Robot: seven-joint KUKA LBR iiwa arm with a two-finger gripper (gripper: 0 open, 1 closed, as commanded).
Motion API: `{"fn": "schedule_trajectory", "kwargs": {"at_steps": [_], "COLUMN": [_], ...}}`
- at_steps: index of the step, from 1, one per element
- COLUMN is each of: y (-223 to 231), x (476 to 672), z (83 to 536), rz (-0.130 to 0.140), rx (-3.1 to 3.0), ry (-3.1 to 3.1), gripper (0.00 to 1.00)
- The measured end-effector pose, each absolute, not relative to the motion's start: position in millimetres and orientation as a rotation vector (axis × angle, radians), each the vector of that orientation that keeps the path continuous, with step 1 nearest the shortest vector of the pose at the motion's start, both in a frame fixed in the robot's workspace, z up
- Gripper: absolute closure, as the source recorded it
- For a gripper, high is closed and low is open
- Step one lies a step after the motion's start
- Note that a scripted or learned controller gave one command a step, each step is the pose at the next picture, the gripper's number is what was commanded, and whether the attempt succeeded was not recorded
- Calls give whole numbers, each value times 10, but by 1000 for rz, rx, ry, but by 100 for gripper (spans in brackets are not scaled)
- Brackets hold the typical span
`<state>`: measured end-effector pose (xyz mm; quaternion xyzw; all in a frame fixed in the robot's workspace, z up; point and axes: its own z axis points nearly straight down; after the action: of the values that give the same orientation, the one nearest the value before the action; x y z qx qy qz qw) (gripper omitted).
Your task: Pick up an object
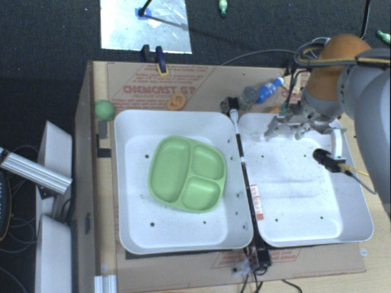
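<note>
Two white bins (183,240) crowd the table; my claw (287,126), grip state unclear, hangs upper right. Green tray (187,173) looks light, stiff, slick; its rim seems the best hold.

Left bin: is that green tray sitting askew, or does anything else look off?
Yes. The green divided tray lies rotated in the left bin, its edges not square with the bin's walls. Outside the bins, a small green ball rests on the bench by that bin's far left corner.

Pale green divided plate (187,174) in a white bin (131,182); green ball (104,109); a bottle (267,91), seemingly blue
</note>
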<state>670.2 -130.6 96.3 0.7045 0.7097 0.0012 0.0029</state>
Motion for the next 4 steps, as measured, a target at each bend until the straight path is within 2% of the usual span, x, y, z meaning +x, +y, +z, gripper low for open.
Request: {"fn": "schedule_trajectory", "kwargs": {"at_steps": [1, 2, 3, 4], "y": [-1357, -1358, -1358, -1353], "x": [6690, 6703, 6702, 6691], "z": [849, 965, 963, 849], "rz": [1, 4, 4, 1], "rx": [2217, 2213, 2213, 2215], "ry": [2222, 2221, 2222, 2224], "gripper": [0, 100, 0, 0]}}
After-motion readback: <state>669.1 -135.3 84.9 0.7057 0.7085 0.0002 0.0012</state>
